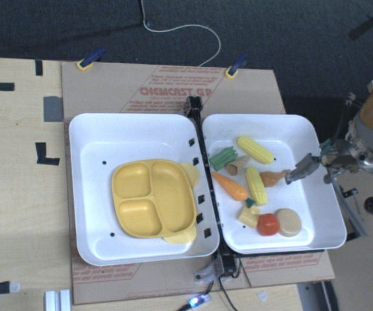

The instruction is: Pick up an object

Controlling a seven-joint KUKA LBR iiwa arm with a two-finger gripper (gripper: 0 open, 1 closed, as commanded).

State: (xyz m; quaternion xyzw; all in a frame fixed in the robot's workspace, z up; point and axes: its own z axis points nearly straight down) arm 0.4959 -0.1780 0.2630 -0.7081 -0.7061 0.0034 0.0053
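With your gripper (301, 170) at the frame's right, its state impossible to tell, beside the small brown plastic toy (274, 177) in the right white bin (316, 235), you risk nudging the closely packed yellow plastic corn cob (256, 185) instead.

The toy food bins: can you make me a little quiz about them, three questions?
1. True or false: the yellow plastic divided tray lies in the left white bin.
2. How many yellow toy corn cobs are in the right white bin?
3. What lies nearest the round red toy tomato? A) the green toy vegetable B) the round beige toy bun C) the orange toy carrot

Key: 1 true. 2 two: one near the far wall, one in the middle. 3 B.
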